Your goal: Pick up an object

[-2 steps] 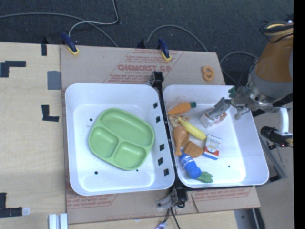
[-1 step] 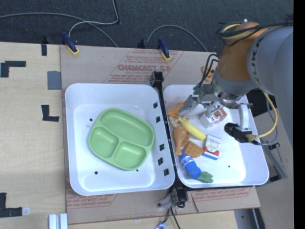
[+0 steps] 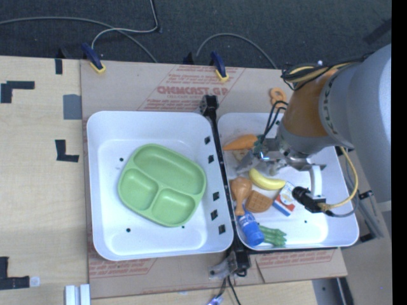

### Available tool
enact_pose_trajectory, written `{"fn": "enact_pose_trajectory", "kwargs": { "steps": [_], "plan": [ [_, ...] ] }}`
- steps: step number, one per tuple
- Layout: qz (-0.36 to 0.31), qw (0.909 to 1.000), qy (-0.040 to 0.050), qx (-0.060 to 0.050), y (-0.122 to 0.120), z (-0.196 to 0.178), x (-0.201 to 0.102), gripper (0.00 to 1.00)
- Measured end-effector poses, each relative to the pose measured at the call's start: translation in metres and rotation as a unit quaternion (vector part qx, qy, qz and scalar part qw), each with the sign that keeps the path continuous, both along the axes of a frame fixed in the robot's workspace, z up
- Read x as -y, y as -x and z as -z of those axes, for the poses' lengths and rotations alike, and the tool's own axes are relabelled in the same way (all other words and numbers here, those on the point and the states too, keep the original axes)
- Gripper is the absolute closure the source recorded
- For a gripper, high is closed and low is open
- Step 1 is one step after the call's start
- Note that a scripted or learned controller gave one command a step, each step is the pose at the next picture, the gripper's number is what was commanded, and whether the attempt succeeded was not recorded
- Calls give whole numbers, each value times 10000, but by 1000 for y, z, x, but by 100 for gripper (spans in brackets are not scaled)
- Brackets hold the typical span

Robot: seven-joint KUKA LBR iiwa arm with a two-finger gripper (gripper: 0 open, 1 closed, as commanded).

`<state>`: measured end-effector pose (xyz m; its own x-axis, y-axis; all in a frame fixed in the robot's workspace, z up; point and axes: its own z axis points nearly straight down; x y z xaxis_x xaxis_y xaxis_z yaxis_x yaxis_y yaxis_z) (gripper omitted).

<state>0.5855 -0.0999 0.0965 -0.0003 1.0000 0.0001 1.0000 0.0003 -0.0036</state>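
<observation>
The right bin (image 3: 331,230) holds a heap of toy food. A yellow banana (image 3: 267,182) lies in the middle of it, with an orange carrot-shaped piece (image 3: 238,143) behind it. In front are a tan pear-like piece (image 3: 240,187) and a brown slice (image 3: 259,201). Near the bin's front edge lie a blue bottle (image 3: 250,229) and a green piece (image 3: 274,237). My gripper (image 3: 261,159) is down in this bin, just above the banana and right of the carrot piece. The wrist hides its tips.
In the left bin (image 3: 102,170) a green divided plate (image 3: 162,184) lies flat. A white, red and blue packet (image 3: 287,201) sits right of the brown slice. A black divider (image 3: 218,164) separates the bins. A yellow cable (image 3: 346,199) loops off the wrist.
</observation>
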Motion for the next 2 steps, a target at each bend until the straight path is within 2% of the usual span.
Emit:
{"fn": "enact_pose_trajectory", "kwargs": {
  "steps": [1,2],
  "plan": [
    [-6,10000,-2,-1,0,-10,-1,100],
    [-10,10000,-2,12,-15,-88,-60,100]
  ]
}}
